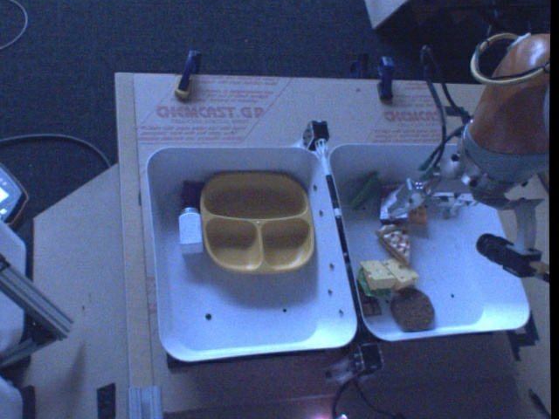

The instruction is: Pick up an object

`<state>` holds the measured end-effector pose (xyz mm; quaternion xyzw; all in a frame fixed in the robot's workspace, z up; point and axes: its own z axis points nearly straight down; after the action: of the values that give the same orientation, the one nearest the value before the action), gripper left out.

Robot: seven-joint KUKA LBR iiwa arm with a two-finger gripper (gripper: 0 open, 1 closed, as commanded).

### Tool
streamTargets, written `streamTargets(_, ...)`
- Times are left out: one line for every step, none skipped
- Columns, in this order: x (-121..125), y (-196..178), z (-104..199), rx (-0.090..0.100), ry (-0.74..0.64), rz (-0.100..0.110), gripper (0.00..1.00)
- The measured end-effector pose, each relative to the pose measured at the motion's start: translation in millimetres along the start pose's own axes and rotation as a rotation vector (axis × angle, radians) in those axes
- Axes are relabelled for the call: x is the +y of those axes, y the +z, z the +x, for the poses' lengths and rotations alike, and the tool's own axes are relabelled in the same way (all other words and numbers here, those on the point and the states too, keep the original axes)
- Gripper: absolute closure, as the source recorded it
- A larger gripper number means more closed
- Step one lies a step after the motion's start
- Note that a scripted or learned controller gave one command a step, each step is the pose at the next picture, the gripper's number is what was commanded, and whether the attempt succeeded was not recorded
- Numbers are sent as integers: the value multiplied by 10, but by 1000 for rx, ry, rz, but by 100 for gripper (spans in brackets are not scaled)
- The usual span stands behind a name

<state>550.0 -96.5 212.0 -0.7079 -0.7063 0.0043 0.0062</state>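
Arm's over the right bin, gripper down among the toy food.

Left bin point(175, 321) has the yellow divided plate point(258, 221) and a small white bottle point(190, 229); right bin point(476, 295) has the arm point(511, 103), brown cookie point(411, 309), sandwich point(387, 277), pizza slice point(395, 241). Gripper point(403, 201) sits just above the pizza slice; can't tell how its fingers stand.

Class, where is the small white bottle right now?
The white bottle stands in the left bin, against the left edge of the yellow tray.
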Motion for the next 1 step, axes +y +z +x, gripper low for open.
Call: streamTargets(26, -63, 0, -2, -2, -13, 0)
